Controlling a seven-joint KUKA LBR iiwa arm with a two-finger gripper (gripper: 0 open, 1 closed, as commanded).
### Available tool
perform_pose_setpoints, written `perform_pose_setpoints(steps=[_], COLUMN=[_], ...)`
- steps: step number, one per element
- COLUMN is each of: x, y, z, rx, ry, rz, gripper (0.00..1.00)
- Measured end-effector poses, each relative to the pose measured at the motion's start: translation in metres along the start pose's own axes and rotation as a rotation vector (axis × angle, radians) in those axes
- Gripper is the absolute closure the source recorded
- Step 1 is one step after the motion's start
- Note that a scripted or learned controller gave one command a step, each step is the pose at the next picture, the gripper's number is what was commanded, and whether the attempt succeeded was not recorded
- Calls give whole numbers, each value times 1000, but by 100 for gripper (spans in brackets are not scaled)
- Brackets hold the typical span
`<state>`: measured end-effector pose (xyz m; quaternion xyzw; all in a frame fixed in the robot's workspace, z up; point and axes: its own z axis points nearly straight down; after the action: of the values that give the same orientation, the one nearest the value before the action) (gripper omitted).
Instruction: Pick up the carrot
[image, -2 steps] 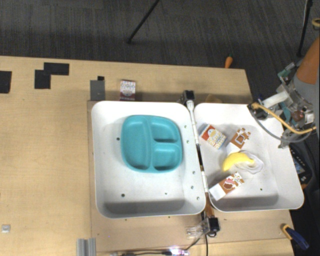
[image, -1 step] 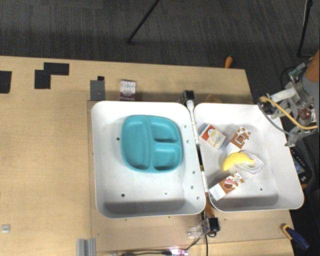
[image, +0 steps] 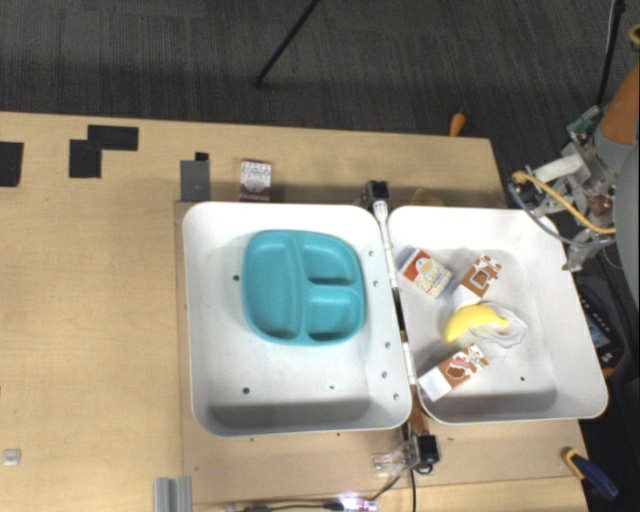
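Note:
The arm's end with its gripper (image: 572, 196) hangs over the far right corner of the right bin (image: 545, 395), half cut off by the view's edge and wrapped in yellow and white cables. I see nothing held under it. In the right bin lie a yellow banana-shaped toy (image: 474, 320), a small white box with a picture (image: 427, 274) and two brown-and-white packets (image: 484, 273) (image: 456, 369). A small orange thing (image: 457, 124) pokes up at the bench's far edge; I cannot tell what it is.
The left bin (image: 220, 390) holds a teal divided plate (image: 303, 286). A clear plastic piece (image: 511, 331) lies against the banana toy. A small patterned cube (image: 256, 178) and a dark block (image: 196, 178) stand on the bench behind the left bin.

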<state>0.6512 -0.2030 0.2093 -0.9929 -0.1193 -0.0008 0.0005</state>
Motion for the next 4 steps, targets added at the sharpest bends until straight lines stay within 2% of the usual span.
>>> perform_pose_setpoints(steps=[1, 2, 3, 4], x=[3, -8, -31, -56], y=[-2, -112, -56, -56], z=[-12, -36, -54, -41], rx=[-1, 5, -2, 2], ry=[2, 2, -1, -3], rz=[-18, 21, -235, 21], gripper=[100, 100, 100, 100])
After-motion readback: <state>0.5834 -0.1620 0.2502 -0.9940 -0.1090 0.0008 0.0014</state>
